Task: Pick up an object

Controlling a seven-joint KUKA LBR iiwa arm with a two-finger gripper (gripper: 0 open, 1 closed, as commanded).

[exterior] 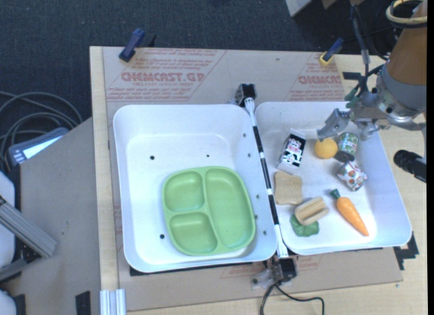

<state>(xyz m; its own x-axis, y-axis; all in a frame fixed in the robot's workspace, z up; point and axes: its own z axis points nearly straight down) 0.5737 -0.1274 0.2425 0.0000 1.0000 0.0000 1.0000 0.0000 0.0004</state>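
Observation:
The right bin [397, 202] holds several small items: a yellow fruit [326, 148], a green can [348, 145], a red-and-white can [352, 176], a carrot [353, 215], a black-and-white carton [293, 152], a bread slice [288, 188] and a tan roll [310, 209] on a green leaf [303, 227]. My gripper [347, 129] hangs at the back of this bin, just above the green can and the yellow fruit. Its fingers look spread apart, with nothing clearly held between them.
In the left bin [135, 171] lies a green divided plate [207, 210]. A black clip [245, 93] sits where the two bins meet at the back. Blue clamps [131, 44] hold the cardboard base. Cables lie off the bench at left.

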